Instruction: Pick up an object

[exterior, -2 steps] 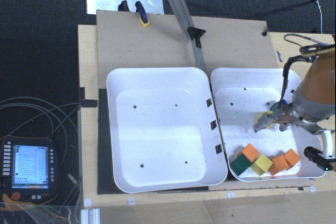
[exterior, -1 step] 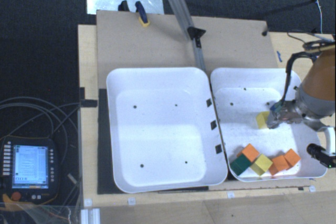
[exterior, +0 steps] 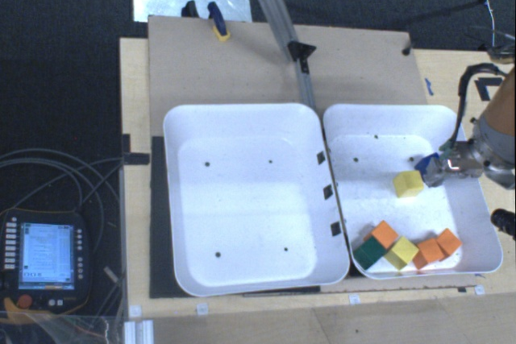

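One yellow block (exterior: 408,184) lies alone in the right bin (exterior: 379,121), just beside the hand (exterior: 439,168); whether the hand is open cannot be told. Probably light, rigid wood: grasp opposite flat faces. Five more blocks (exterior: 403,247) cluster near the front wall, well apart. Left bin (exterior: 242,115) adjoins.

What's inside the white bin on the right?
The right bin holds a lone yellow block by the gripper, plus green, yellow and three orange blocks clustered near its front edge.

Arm (exterior: 498,125) cut off at right edge
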Robot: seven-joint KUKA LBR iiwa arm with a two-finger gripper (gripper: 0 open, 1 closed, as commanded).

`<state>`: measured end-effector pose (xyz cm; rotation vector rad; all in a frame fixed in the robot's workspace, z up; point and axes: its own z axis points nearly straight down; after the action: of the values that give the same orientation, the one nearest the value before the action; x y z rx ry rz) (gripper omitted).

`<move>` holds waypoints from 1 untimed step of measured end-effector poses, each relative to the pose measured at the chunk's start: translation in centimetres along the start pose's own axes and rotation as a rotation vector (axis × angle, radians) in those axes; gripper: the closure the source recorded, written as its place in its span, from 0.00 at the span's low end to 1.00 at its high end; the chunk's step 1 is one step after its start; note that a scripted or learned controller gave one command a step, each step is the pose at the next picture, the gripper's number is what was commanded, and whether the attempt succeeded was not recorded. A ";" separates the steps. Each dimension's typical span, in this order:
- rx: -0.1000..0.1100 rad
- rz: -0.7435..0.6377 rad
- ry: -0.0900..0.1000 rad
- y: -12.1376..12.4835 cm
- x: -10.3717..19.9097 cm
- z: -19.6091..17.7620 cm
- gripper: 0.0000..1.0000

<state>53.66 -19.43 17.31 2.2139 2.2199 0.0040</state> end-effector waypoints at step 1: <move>0.001 -0.002 0.001 0.2 -0.1 -3.6 1.00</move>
<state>53.82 -19.49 20.94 2.2127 2.2222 0.0040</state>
